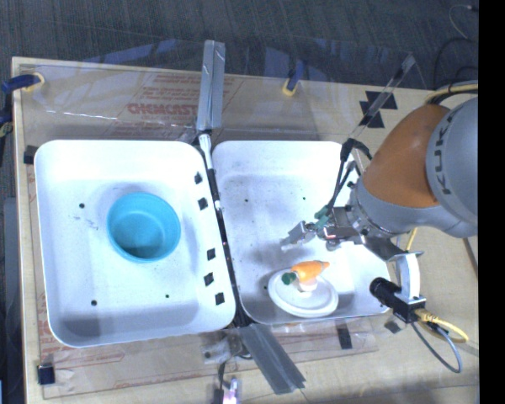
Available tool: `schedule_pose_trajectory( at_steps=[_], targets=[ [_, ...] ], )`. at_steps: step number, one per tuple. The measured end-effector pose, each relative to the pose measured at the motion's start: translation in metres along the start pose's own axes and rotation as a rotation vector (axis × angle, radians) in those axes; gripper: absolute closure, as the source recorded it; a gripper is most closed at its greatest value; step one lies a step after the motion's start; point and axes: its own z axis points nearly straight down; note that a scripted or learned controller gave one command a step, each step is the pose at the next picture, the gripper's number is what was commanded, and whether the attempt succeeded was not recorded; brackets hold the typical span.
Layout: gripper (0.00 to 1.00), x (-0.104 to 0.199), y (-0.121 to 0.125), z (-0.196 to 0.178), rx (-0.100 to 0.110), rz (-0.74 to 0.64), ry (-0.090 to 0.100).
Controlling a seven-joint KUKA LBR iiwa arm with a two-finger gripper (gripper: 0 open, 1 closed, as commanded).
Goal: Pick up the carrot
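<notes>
Camera view. Nearest the lens, at the lower edge of the right bin (261, 175), a small white plate (303, 300) carries the carrot (311, 270), an orange, tapered piece with a smooth, plastic-looking skin, lying tilted on what seems a small pale lump. Just above it hangs the end effector (307, 231), its metal fingers pointing left over the bin floor and apart from the carrot, with nothing between them; how far they are parted cannot be told at this slant. Behind it the grey arm with its orange band (412, 154) enters from the right. The left bin (67, 167) holds a round blue bowl (144, 226), glossy and shallow. Both bins are matt white with rounded corners, the right one scuffed grey, and rest on a pale wooden table (488, 310).

Risks: the carrot's tapered, slick surface may slip from a pinch; a descent off-centre could strike the plate rim and tip or slide it.
</notes>
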Motion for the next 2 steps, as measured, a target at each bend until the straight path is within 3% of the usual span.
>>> schedule_pose_trajectory(
  at_steps=[1, 2],
  targets=[
    [0.0, -0.043, -0.002, 0.104, -0.011, -0.092, -0.003],
    [1.0, -0.043, 0.0, 0.093, -0.014, -0.098, -0.004]
  ],
)
